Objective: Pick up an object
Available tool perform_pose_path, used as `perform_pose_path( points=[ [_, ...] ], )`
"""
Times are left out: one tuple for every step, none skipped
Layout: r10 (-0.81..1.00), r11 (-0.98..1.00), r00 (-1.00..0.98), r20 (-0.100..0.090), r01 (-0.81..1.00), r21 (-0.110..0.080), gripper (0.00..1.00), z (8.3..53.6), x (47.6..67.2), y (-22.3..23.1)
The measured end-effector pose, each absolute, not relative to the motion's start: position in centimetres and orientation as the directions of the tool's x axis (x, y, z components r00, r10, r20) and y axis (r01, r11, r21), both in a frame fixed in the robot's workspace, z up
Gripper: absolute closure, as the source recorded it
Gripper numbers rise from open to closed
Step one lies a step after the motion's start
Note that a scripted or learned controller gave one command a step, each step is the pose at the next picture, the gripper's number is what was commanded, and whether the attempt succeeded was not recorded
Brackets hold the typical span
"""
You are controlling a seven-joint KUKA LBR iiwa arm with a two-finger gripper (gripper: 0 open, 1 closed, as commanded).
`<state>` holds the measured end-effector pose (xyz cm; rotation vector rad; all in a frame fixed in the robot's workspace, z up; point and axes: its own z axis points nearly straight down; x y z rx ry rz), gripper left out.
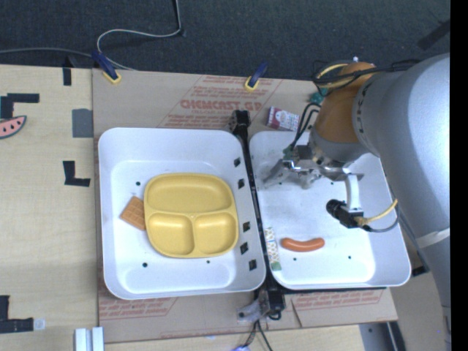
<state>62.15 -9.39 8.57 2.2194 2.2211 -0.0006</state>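
Bins are sitting side by side on the cardboard-covered bench, 2 of them, and we are looking down on both at a slant. In the left bin (117, 159) we are seeing a yellow divided plate (191, 214) with 3 compartments, lying flat near the middle, and a tan cracker-like square (133, 212) tucked against and partly under its left edge. In the right bin (380, 262) a hot dog toy (302, 245), orange-red, is lying on the floor toward the near wall, well apart from the arm.

The arm (409, 130) is reaching in from the right, its orange band (336, 115) showing above the wrist. The gripper (281, 172) is hanging over the far left part of the right bin, close to the dividing wall, with its metal fingers (273, 175) pointing left. We are finding nothing between them, and how far apart they are standing we cannot tell from this angle.

Behind the right bin a small printed packet (280, 118) is lying on the cardboard, and 2 yellow-and-blue clamps (255, 79) are gripping the cardboard's far edge.
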Motion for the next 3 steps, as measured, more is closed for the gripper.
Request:
perform_pose_path(
  points=[
    [1.0,0.002,-0.002,-0.002,1.0,0.002,1.0,9.5,62.2,-9.4],
    [1.0,0.001,-0.001,-0.002,1.0,0.002,0.0,9.5,62.2,-9.4],
    [1.0,0.002,-0.002,-0.002,1.0,0.004,0.0,8.6,58.9,-9.5]
  ],
)
